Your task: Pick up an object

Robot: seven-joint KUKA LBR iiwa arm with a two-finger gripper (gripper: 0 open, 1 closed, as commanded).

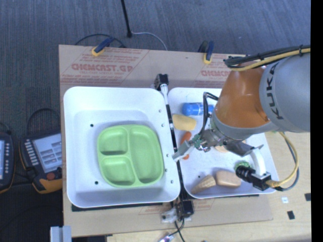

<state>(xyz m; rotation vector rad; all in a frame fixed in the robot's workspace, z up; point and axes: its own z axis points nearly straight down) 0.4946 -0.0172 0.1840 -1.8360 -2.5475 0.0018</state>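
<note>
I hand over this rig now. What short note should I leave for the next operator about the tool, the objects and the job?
Tool: low at the left side of the right bin, beside a small orange piece; no object seen held in it.
Objects: blue item, yellow item and tan pieces lie in the right bin; green divided plate lies in the left bin.
Done: nothing lifted yet.
Left: grasp one object, raise it.

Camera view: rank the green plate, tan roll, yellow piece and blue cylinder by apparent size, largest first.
Green plate
Tan roll
Yellow piece and blue cylinder: alike, the cylinder partly hidden, so unranked.
</note>
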